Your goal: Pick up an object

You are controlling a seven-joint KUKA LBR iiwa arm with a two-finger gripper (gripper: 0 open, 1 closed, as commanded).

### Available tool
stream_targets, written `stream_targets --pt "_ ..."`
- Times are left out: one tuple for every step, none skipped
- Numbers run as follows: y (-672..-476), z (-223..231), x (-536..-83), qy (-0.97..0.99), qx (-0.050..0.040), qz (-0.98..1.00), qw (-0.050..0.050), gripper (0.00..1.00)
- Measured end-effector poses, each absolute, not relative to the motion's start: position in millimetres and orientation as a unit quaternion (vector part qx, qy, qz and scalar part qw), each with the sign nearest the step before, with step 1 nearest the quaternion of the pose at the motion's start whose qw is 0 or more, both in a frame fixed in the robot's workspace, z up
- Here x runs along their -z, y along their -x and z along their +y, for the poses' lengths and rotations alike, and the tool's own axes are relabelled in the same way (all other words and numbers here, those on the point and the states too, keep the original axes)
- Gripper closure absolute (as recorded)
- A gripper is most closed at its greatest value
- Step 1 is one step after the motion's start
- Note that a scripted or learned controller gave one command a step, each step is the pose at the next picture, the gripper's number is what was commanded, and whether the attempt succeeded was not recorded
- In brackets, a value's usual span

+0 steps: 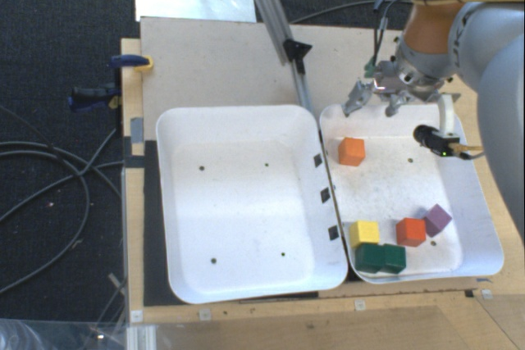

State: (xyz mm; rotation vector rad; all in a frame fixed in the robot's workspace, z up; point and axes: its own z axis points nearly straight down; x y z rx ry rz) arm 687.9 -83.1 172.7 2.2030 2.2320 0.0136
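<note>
The gripper (376, 102) is hanging over the far rim of the right bin (480, 201), its two fingers spread apart with nothing between them; one fingertip is sitting toward the bin's far left corner and the other a little further right. The arm (484, 20) is reaching in from the right, its orange band showing above the wrist. Just below the gripper, an orange cube (352, 152) is lying apart from the fingers on the bin floor. Near the bin's front edge, a yellow cube (365, 233) is sitting against a green block (381, 258), which seems to be two pieces side by side, though the view is too small to be sure. Beside them a red-orange cube (411, 231) is touching a purple cube (438, 220). The left bin (238, 201) is lying alongside, touching the right one.
</note>
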Motion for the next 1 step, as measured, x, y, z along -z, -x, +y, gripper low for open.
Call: stream_targets --pt "-690.7 -117.5 -130.7 -0.707 0.0007 0.707 0.000 0.00"
